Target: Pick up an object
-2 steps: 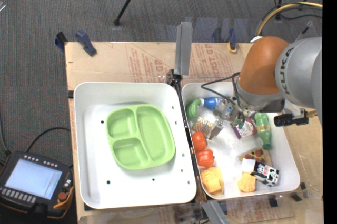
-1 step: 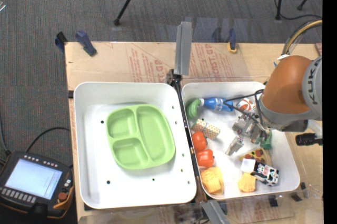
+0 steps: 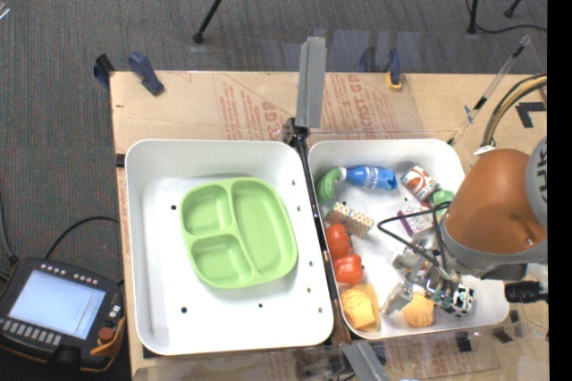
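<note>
In the right-hand shallow white bin (image 3: 447,151), at about five o'clock, I see the arm's two-finger gripper (image 3: 413,288) low over the toys, its metal fingers (image 3: 397,295) spread a little with nothing visibly between them. Just at its four o'clock lies a small orange-yellow lumpy toy (image 3: 418,311), and at eight o'clock a yellow ridged plastic piece (image 3: 359,308). A red plastic pepper (image 3: 348,267) sits at ten o'clock, with a red tomato-like ball (image 3: 337,240) above it. Up at twelve o'clock rests a blue plastic bottle (image 3: 372,178) (lying on its side). The left white bin (image 3: 147,191) bears a light green three-compartment plate (image 3: 239,232).
</note>
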`<state>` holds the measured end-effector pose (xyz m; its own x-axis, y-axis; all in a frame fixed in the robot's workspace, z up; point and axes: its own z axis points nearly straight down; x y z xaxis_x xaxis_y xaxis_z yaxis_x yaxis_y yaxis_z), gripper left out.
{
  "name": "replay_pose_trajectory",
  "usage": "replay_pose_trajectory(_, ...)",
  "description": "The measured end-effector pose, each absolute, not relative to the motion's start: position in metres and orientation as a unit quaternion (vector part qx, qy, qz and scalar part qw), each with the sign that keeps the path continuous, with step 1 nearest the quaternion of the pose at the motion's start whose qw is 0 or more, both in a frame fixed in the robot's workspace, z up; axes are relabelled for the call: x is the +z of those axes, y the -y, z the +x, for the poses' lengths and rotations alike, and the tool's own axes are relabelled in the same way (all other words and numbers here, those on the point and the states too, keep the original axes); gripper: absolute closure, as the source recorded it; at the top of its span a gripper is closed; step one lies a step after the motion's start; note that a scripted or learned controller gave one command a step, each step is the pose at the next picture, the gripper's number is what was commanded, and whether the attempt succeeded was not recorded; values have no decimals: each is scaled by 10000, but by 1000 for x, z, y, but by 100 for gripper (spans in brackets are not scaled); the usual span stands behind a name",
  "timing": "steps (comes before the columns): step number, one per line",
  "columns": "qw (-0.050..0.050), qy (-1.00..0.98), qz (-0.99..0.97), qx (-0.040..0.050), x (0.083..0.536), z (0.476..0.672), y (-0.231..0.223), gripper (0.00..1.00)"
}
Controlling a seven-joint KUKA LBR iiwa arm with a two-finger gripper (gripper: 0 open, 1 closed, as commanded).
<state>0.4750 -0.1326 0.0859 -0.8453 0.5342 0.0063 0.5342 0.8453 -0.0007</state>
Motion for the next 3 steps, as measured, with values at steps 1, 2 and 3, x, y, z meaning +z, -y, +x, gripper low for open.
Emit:
replay_pose_trajectory(1,28,9607,-2777,-11,95,476,133,100)
replay_pose_trajectory(2,16,9656,-2601,-6,86,476,85,100)
replay_pose_trajectory(3,-10,9458,-3248,2,95,529,189,100)
